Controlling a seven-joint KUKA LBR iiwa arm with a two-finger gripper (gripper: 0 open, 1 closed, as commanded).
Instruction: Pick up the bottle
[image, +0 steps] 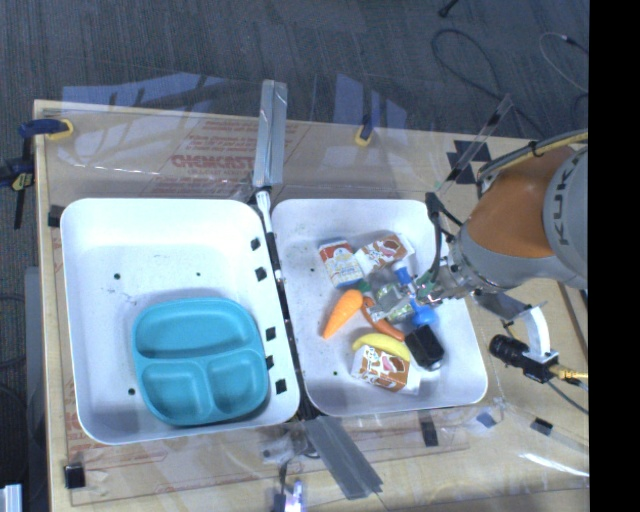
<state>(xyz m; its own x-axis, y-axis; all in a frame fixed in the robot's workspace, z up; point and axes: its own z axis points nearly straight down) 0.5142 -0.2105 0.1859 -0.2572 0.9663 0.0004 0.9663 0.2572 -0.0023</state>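
A clear plastic bottle with a blue cap lies on its side in the middle of the right bin, among food items. My gripper reaches down into this bin from the right. It sits right against the bottle's right side, with its black and blue parts just beside and below the bottle. I cannot see whether the bottle is between its tips.
Around the bottle lie two snack pouches, an orange carrot, a yellow banana and a small carton. The left bin holds a blue divided tray. A metal bar stands behind the bins.
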